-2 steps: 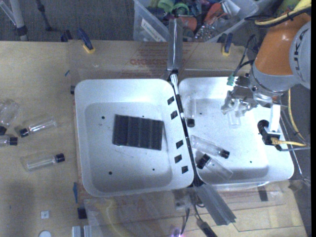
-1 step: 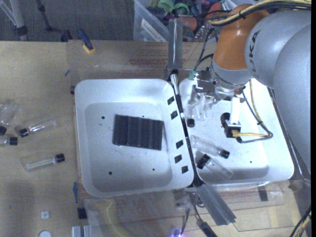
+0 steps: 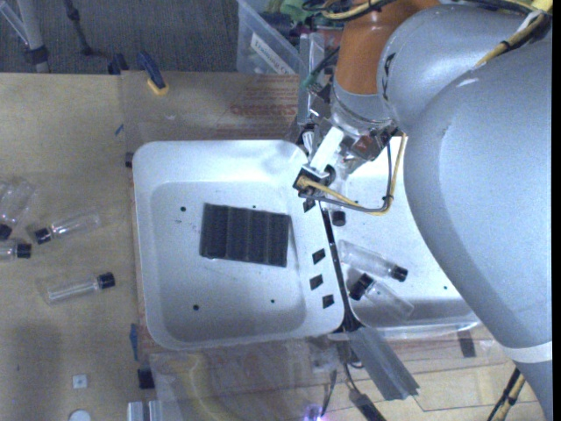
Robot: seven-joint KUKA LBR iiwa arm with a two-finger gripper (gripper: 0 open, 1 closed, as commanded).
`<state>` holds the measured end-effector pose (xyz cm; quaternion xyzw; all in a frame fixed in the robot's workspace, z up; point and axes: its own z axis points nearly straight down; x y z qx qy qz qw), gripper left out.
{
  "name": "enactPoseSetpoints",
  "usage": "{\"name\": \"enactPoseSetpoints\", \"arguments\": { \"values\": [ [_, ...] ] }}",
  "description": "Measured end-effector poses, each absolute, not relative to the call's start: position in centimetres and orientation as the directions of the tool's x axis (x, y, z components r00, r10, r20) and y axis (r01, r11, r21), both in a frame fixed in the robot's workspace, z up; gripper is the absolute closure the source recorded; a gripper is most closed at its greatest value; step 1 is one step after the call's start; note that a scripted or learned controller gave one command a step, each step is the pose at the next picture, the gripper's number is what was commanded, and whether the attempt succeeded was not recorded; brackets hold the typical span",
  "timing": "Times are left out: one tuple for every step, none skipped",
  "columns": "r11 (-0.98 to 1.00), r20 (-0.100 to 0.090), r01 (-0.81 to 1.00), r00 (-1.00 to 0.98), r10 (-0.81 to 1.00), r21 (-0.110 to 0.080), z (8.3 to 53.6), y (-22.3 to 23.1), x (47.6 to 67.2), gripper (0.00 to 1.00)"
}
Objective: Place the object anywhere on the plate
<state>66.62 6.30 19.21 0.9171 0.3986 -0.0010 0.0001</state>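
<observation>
A dark ridged rectangular plate [image 3: 244, 235] lies flat in the middle of the left white bin [image 3: 166, 174]. Two clear vials with black caps lie in the right bin [image 3: 412, 310]: one vial [image 3: 375, 264] near its left wall, and a second vial [image 3: 372, 292] just in front of it. My gripper [image 3: 351, 158] hangs over the back of the right bin, close to the divider between the bins. It is above and behind the vials and to the right of the plate. The arm's large grey body hides most of the right bin.
Several clear vials [image 3: 66, 226] lie loose on the wooden bench left of the bins. A clear storage box [image 3: 280, 16] of coloured items stands behind the bins. Small black squares [image 3: 317, 257] mark the rim between the bins.
</observation>
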Motion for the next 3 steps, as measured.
{"name": "enactPoseSetpoints", "arguments": {
  "values": [
    [-0.49,-0.001,0.871,0.49,0.871,0.0,30.6,16.1,63.9,1.0],
    [-0.773,0.003,0.635,0.773,0.635,0.0,32.9,20.7,65.0,1.0],
    [-0.98,0.002,0.197,0.98,0.197,0.0,35.9,22.3,61.5,1.0]
  ]
}}
